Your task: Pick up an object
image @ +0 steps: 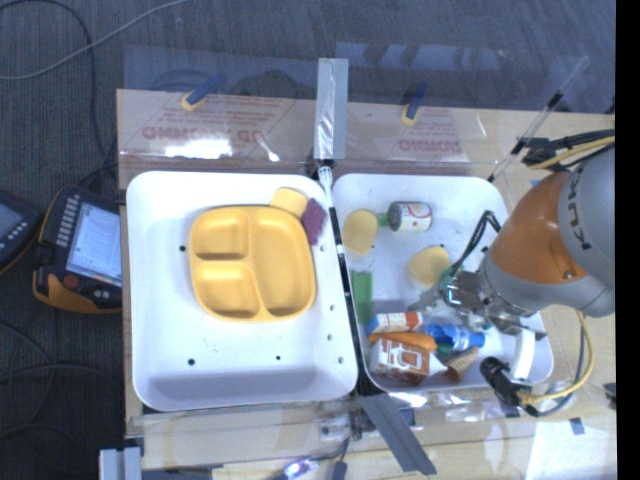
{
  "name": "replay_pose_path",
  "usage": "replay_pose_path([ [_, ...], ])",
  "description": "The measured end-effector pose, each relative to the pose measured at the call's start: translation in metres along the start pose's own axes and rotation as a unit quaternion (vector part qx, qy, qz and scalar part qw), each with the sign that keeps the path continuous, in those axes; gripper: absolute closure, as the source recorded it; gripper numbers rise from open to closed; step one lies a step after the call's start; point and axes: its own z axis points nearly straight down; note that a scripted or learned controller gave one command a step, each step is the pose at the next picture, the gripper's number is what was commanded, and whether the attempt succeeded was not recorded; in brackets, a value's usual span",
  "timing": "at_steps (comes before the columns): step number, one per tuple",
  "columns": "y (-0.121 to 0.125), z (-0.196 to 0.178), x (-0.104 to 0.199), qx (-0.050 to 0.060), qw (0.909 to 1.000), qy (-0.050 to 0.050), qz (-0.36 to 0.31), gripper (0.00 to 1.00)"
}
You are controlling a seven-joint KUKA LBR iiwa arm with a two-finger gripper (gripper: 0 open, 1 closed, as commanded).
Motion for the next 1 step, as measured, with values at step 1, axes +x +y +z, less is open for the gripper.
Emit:
replay_pose_path([
  [1, 0.0875, 0.0015, -0.0062, 0.007, 0.9894, 0.002, -0.145, 0.0],
])
